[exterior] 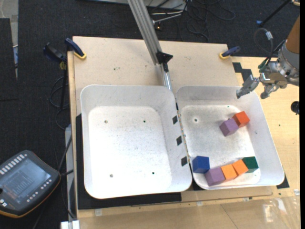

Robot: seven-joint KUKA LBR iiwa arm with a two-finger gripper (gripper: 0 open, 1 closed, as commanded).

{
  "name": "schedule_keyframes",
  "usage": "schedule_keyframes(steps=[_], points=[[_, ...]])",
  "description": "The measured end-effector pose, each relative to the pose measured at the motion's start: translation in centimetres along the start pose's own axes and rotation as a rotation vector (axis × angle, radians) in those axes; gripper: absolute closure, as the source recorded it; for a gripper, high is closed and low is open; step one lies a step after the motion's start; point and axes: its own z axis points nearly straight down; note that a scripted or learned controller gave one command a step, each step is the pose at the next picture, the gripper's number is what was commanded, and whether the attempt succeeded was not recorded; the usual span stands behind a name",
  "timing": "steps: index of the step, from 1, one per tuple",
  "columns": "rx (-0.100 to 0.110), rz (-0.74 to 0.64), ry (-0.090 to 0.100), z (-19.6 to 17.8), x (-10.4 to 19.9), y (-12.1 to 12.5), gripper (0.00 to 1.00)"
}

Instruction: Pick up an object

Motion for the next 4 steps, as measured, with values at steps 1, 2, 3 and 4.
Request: schedule_keyframes(steps=[1, 2, 3, 4], points=[[-0.004, -0.002, -0.002, -0.3, 0.0, 0.1, 0.0], [0.0, 0.003, -0.001, 4.2, -0.5, -0.3, 0.0], [0.002, 0.002, 0.0, 10.7, -0.2, -0.4, 0.0], [-0.026, 0.002, -0.009, 12.9, -0.4, 0.2, 0.0]])
